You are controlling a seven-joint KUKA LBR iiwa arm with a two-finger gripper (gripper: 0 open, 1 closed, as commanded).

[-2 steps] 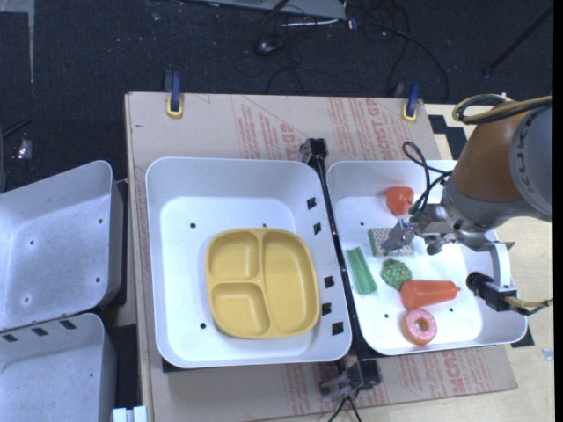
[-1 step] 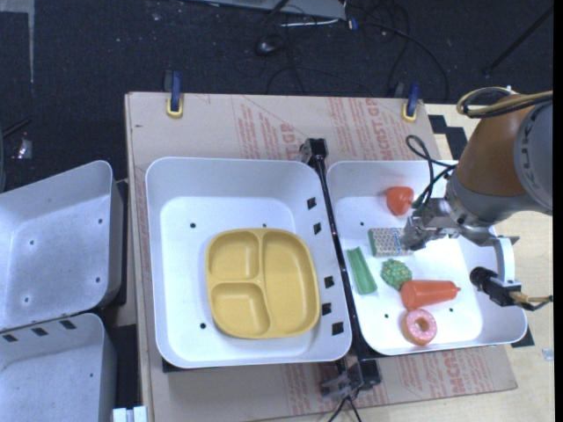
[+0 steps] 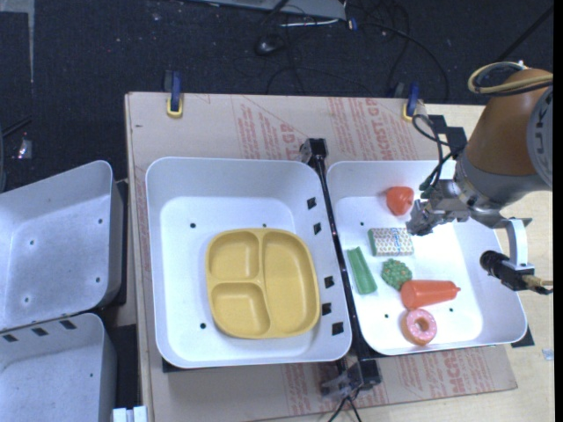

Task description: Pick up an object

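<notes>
The right bin [image 3: 493, 323] holds several small items. A red-orange piece [image 3: 399, 200] lies at its upper left, a speckled grey-green block [image 3: 390, 240] below it, a green stick [image 3: 360, 269] by the left wall, a green broccoli-like piece [image 3: 396, 273], an orange carrot [image 3: 428, 293] and a pink doughnut [image 3: 420, 325]. My gripper [image 3: 420, 221] hangs over the right bin, just right of the speckled block and below the red-orange piece. Nothing shows between its fingers.
The left bin [image 3: 176, 236] holds a yellow divided plate [image 3: 262, 282]. A black divider [image 3: 327, 236] runs between the two bins. Two more white bins [image 3: 53, 236] lie off the bench to the left. The arm's orange band [image 3: 510, 121] stands over the right bin's far edge.
</notes>
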